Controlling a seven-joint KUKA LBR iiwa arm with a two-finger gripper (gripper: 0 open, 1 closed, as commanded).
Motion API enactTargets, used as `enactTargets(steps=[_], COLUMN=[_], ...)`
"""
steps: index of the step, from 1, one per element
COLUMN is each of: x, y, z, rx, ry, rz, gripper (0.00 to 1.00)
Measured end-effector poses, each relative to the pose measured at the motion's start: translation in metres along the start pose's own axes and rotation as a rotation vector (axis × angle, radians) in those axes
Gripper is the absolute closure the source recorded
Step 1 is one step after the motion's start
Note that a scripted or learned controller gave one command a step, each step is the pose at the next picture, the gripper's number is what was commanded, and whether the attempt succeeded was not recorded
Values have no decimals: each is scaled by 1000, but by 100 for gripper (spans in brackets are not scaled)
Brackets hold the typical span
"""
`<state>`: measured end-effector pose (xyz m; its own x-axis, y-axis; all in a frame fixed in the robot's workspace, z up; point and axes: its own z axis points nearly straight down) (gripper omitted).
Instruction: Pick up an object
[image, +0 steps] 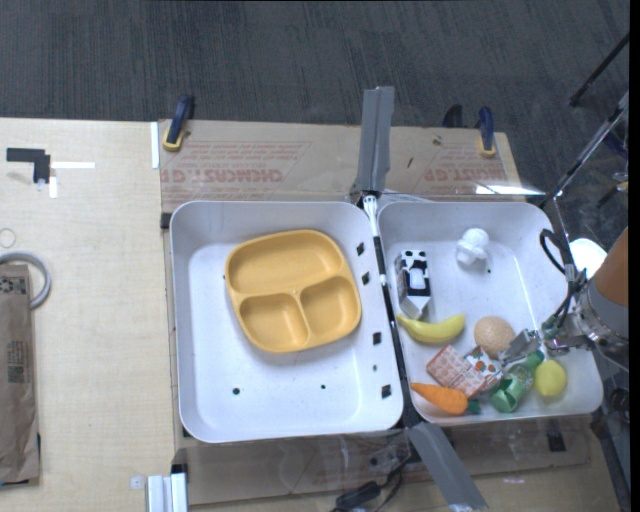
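White right bin (520, 225) crowds objects along its near edge.

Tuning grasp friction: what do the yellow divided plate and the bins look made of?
Yellow divided plate: probably molded plastic, matte; uniform colour, rounded compartment edges, no sharp glare. Bins: likely thin formed plastic, smooth white; rounded corners, soft sheen, though painted metal can't be excluded.

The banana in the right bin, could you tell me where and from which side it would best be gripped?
Probably at the middle of the banana, from straight above, fingers closing across its narrow width. It lies flat and curved, ends pointing left and right. The cow-patterned carton sits close above it and the cracker packet just below, so a centred, narrow approach seems safest.
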<state>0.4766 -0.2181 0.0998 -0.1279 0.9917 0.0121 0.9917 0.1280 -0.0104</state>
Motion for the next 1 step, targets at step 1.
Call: enactTargets(steps=[1], x=[-3], y=[1], z=[-6], rx=[-2], ry=[-5], rz=[4], gripper=[100])
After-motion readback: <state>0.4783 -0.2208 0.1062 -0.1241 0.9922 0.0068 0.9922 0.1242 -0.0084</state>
